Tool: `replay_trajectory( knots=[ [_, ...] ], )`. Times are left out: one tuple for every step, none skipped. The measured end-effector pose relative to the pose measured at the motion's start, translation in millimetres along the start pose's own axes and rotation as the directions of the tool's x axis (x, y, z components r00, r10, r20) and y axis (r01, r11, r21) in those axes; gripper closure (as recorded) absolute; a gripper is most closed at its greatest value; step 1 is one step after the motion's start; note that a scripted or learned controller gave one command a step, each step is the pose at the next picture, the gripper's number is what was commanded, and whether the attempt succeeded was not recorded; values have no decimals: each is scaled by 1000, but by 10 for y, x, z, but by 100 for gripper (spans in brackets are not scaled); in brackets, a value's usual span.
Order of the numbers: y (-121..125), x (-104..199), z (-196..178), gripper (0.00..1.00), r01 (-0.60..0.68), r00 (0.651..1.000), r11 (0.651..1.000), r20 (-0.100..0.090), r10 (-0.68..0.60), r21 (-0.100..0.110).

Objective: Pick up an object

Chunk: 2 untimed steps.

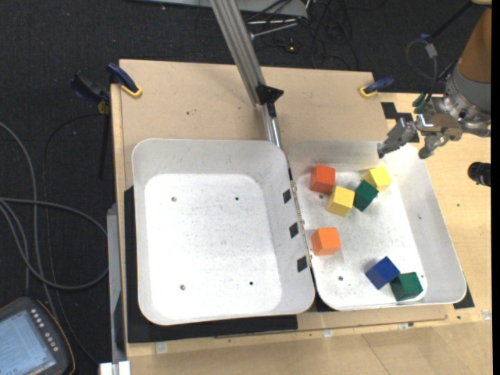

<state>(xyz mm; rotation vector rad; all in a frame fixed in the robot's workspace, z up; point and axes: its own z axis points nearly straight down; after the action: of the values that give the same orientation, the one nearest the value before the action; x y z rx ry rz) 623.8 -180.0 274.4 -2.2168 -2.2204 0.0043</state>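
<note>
Seven small blocks lie in the right bin (437, 233), all of them below and to the left of the gripper (408, 144) as the camera sees it. That gripper hangs over the bin's upper right corner, at the end of the grey arm (469, 92) that comes in from the right edge. Its two dark fingers are spread apart, one at the left toward the bin's top rim, the other at the right, with nothing between them.

Nearest to the gripper is a yellow block (378, 178), just below and slightly left of the left finger. Touching that block on its lower left side is a dark green block (365, 195), and against the green one sits a second yellow block (341, 201). An orange block (322, 179) sits further left from the gripper, just above that second yellow one and close to the bin's left wall.

Well below the gripper, another orange block (326, 241) rests alone by the left wall. Farthest down, near the bin's lower rim, a blue block (382, 273) and a second green block (406, 286) sit side by side, touching or nearly so.

Far left of the gripper lies the left bin (156, 178), its white floor speckled. Both bins rest on a tan board (195, 100) held by clamps (125, 80) at its upper corners.
</note>
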Motion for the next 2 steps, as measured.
replay_trajectory(
  knots=[
    [8,2,-31,0,2,1000,1000,2,-2,-5],
    [81,16,430,0,2,1000,1000,1,-2,-1]
  ],
)
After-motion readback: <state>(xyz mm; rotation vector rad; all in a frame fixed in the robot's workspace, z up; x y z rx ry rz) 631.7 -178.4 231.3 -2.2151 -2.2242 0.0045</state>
